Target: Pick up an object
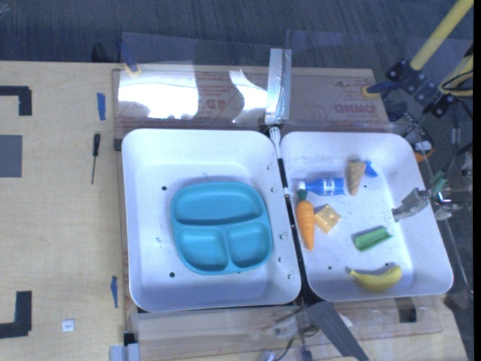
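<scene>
the right bin (391, 145) holds a carrot (305, 223) by its left edge, a yellow block (327, 217) touching it, a blue bottle (325, 186), a cone (355, 174), a green pepper (371, 238) and a banana (376, 277) near the front edge. the gripper (409, 204) is over the bin's right edge, gripping nothing; open or closed, i cannot tell. a blue tray (219, 227) sits in the left bin (143, 201).

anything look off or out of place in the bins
Nothing stands out. The blue divided tray lies flat in the left bin. In the right bin, the carrot, bottle, banana and green piece lie loose but intact, nothing spilled.
</scene>
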Robot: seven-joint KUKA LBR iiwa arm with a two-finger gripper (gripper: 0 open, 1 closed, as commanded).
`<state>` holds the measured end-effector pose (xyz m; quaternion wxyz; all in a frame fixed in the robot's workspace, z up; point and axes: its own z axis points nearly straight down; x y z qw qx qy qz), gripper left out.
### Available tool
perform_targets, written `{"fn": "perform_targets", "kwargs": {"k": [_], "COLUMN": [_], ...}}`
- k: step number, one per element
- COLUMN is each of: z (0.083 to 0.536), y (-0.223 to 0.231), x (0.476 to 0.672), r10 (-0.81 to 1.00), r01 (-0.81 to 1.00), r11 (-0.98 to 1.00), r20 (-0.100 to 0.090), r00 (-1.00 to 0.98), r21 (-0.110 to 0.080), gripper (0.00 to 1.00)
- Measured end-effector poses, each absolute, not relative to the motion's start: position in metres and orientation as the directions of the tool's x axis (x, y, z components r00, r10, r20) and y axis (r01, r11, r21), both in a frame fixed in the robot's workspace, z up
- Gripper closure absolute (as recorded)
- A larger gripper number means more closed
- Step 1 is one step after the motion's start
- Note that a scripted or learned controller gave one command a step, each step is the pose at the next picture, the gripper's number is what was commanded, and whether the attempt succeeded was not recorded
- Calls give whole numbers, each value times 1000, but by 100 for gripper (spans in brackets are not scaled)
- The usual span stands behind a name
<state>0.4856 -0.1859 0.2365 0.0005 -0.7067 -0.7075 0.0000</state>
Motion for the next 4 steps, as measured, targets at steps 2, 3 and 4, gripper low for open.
{"fn": "perform_targets", "kwargs": {"k": [2,3,4], "z": [161,88,86], "y": [-149,-142,-171], "x": [522,598,630], "r10": [943,920,968], "r01": [943,919,968], "r11": [-332,-393,-252], "r20": [-2,2,-1], "r00": [332,393,252], "r21": [-13,8,3], "gripper": [0,0,0]}}
